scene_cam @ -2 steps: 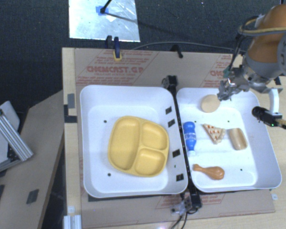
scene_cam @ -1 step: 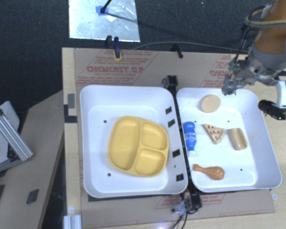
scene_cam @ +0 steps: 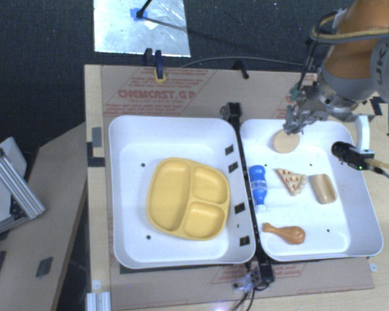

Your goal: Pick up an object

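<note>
Gripper above right bin, at round tan disc

The gripper (scene_cam: 294,124) hangs over the right bin (scene_cam: 356,238), just above the round tan disc (scene_cam: 286,142). Bottle (scene_cam: 257,186), waffle wedge (scene_cam: 291,181), bread piece (scene_cam: 323,188) and drumstick (scene_cam: 284,232) lie nearby. The left bin (scene_cam: 126,173) holds a yellow divided plate (scene_cam: 187,198).

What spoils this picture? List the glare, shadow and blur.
Camera view: glare off the foil sheet behind the bench washes out its surface; the white bins are bright but keep their detail; soft shadows lie under the yellow divided plate and the drumstick; the gripper above the round cracker is dark and slightly blurred; the rest is reasonably sharp.
</note>
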Controlling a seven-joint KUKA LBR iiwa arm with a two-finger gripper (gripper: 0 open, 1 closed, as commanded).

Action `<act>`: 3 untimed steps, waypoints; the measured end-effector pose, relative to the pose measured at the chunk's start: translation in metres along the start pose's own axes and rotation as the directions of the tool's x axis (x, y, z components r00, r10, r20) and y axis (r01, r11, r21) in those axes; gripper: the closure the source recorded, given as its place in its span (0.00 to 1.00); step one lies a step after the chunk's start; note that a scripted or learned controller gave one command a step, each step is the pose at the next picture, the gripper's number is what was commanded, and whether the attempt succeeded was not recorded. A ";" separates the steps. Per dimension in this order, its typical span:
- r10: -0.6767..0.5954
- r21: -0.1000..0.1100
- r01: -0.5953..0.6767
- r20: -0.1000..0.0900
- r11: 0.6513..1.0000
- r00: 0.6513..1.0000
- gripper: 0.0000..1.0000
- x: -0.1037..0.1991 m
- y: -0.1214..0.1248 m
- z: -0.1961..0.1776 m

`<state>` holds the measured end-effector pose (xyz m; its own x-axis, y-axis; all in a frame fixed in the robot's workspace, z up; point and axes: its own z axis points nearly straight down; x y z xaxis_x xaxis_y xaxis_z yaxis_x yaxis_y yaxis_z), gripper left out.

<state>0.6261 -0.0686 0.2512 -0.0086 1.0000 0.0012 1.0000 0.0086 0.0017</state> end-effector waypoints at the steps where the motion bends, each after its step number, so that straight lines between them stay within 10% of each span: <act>1: 0.000 0.001 0.000 0.000 1.000 1.000 1.00 0.051 -0.009 -0.004; 3: 0.000 0.003 0.000 -0.001 1.000 1.000 1.00 0.138 -0.039 0.023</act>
